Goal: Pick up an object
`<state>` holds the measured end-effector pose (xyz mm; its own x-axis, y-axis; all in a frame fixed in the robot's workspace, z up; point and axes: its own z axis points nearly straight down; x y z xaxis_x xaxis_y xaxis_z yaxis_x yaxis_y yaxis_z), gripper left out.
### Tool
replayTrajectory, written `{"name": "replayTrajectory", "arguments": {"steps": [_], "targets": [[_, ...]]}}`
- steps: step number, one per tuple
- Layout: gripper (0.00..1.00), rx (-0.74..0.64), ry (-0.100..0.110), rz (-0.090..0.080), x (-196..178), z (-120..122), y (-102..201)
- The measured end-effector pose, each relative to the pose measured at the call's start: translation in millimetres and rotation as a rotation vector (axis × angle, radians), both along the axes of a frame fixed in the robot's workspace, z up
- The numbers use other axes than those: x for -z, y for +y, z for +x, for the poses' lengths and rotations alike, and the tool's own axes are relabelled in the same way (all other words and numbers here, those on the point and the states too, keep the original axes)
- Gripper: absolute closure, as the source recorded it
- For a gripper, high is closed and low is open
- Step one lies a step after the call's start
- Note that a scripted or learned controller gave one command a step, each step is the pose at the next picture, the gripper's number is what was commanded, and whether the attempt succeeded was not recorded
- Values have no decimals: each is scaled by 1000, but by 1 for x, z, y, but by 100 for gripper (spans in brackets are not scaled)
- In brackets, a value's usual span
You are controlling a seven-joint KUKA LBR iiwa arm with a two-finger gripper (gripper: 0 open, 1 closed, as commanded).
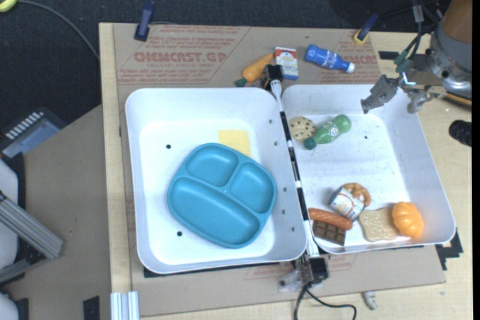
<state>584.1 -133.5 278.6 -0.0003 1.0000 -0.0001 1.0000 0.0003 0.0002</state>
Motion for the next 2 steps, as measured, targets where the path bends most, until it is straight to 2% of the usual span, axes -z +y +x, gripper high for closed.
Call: {"name": "replayTrajectory", "arguments": {"steps": [1, 2], "targets": [[0, 0, 1, 0, 110, 72, 2], [0, -1, -20, -1, 173, 51, -6]]}}
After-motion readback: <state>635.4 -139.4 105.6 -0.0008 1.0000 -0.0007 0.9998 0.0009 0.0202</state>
